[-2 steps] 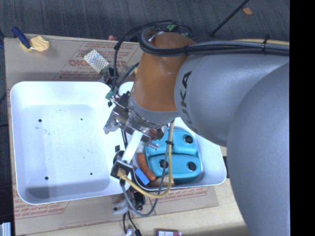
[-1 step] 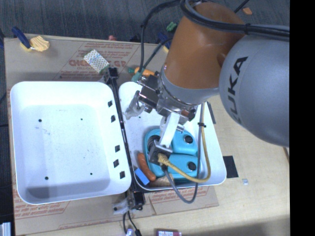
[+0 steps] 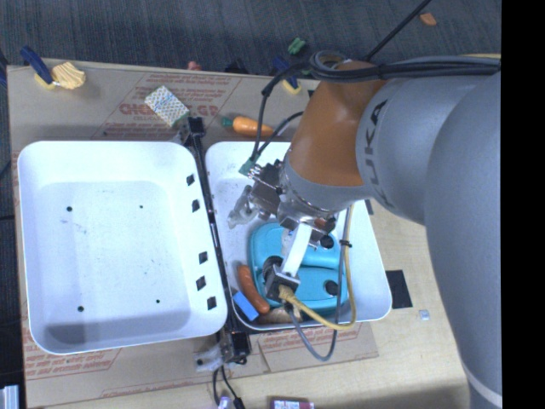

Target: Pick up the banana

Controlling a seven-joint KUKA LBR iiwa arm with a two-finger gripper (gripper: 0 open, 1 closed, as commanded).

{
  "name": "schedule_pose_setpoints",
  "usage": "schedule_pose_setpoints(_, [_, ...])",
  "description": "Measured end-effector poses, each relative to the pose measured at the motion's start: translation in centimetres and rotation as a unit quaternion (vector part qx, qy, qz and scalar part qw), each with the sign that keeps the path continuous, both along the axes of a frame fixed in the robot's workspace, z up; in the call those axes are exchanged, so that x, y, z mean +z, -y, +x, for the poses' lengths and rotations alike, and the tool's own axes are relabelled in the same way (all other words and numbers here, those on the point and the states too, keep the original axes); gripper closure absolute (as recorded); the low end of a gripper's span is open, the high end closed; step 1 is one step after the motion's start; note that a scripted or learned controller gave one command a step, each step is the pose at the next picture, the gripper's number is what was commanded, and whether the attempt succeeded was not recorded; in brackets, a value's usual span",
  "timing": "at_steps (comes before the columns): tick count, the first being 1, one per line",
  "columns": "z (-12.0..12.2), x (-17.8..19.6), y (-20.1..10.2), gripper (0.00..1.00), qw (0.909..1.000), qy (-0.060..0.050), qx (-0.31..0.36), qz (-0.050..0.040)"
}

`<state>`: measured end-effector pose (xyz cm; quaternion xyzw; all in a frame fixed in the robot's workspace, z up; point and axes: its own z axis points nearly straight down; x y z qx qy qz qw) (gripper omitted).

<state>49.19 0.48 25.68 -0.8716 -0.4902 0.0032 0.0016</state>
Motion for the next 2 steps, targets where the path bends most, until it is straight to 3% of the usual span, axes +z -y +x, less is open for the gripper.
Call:
schedule_pose_setpoints(1, [0.02,1.0,-0.08,1.0,1.0,-0.001,0.003,0.0004])
schedule_pose_setpoints(2, [0.02,1.0,-0.09,0.0,1.0,-0.001,0.003,0.0001])
